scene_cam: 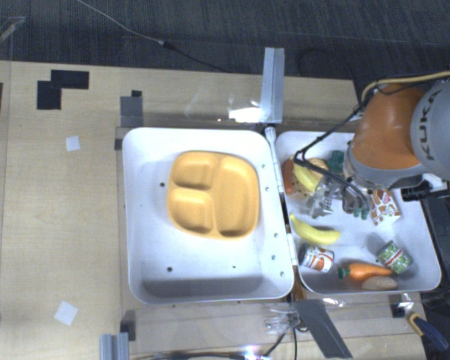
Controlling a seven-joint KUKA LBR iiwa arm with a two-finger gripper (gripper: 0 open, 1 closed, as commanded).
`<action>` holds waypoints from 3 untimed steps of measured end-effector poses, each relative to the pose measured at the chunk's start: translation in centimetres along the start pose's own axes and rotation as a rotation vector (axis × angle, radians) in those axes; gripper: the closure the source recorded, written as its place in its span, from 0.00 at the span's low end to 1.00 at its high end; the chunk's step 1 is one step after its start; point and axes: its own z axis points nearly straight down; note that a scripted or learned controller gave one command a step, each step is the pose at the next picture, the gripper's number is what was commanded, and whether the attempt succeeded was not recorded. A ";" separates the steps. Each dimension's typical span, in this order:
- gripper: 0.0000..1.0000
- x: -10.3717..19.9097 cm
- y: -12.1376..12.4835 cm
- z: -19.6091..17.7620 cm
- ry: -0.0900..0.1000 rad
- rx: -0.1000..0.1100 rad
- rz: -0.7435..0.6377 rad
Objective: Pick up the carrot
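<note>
Two white bins sit side by side on the wooden tabletop (52, 223); the left bin (146, 276) holds a yellow divided tray (214, 193). We see the carrot (364, 270) lying near the front edge of the right bin (427, 272), between a small can (317, 259) and a green can (394, 256), with a banana (315, 232) just behind. Our gripper (336, 197) hangs over the back of that bin, apart from the carrot, and we cannot tell how it is set. We judge the pick as not yet begun: reaching, closing and lifting all remain.
</note>
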 end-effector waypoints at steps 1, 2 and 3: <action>0.00 5.6 -2.5 0.3 -0.015 0.002 -0.080; 0.00 7.3 -7.2 0.3 -0.017 0.004 -0.070; 0.00 4.1 -4.0 -0.9 -0.005 0.002 0.270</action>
